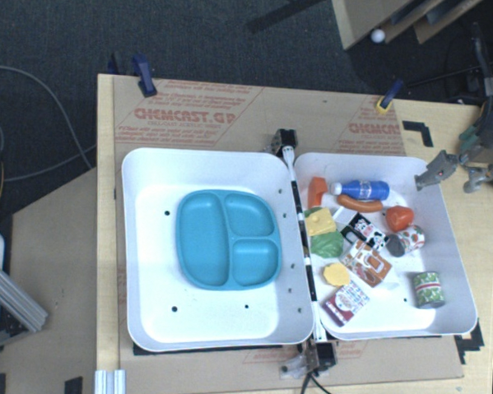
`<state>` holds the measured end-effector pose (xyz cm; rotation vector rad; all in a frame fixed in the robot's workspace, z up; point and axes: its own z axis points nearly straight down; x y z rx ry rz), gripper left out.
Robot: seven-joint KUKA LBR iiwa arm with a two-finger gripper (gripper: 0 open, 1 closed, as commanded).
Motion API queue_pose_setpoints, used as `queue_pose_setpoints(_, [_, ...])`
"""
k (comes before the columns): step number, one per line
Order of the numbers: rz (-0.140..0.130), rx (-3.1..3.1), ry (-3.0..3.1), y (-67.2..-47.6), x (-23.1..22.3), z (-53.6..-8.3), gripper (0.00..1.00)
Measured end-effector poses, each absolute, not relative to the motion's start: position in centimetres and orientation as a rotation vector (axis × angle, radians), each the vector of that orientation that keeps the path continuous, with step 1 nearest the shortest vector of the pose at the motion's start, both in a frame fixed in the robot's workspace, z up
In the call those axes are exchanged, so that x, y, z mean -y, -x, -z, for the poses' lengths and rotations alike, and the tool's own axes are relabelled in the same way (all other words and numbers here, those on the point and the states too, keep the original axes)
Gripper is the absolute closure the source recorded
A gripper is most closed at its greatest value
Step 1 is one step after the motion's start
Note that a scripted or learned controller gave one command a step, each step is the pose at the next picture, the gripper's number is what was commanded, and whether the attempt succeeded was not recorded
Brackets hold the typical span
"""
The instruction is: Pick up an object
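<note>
The blue bottle (362, 190) lies on its side at the far end of the right bin (456, 281), crowded by small items (a blue tray (228, 238) occupies the left bin (146, 228)). The claw (446, 168) is seen above the bin's far right corner, its state not discernible. A descent centred across the bottle's width is advised.

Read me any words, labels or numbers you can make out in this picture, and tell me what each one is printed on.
"CHEMCAST GP": red print on the brown board under the bins, left of centre.
The same red print repeats on the board's right side, too faint to read fully.
Labels on the blue bottle, green can and small packets: too small and blurred to read.
</note>
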<state>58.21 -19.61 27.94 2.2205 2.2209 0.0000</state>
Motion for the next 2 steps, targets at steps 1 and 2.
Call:
queue_pose_setpoints(1, [-0.005,-2.218,-2.215,-63.0,21.1,-9.0,0.00])
queue_pose_setpoints(2, [0.000,-2.223,-2.221,-60.4,18.6,-8.5,0.00])
